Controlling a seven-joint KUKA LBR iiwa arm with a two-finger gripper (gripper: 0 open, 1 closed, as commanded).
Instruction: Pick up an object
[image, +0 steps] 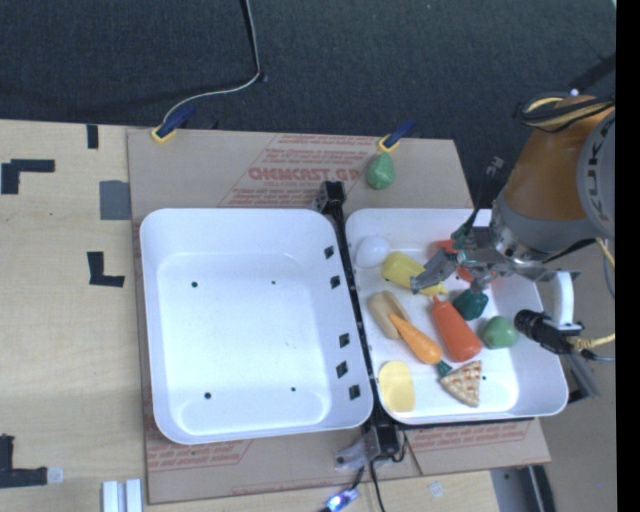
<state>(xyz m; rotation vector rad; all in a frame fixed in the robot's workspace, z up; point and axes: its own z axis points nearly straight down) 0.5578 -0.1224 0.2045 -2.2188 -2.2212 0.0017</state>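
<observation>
Pickup not yet done: pizza slice (463, 382), orange carrot (415, 339) and red toy (455, 331) lie loose in the right bin (535, 400), while beyond them the fingers (437, 274) hang spread, gripping nothing, beside the yellow toy (402, 268).

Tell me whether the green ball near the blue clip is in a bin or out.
Out. The green ball lies on the cardboard behind the right bin, beyond its rim.

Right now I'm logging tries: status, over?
Gripper open over right bin, holding nothing. Yellow block beside fingertips. Toys crowd close.
</observation>
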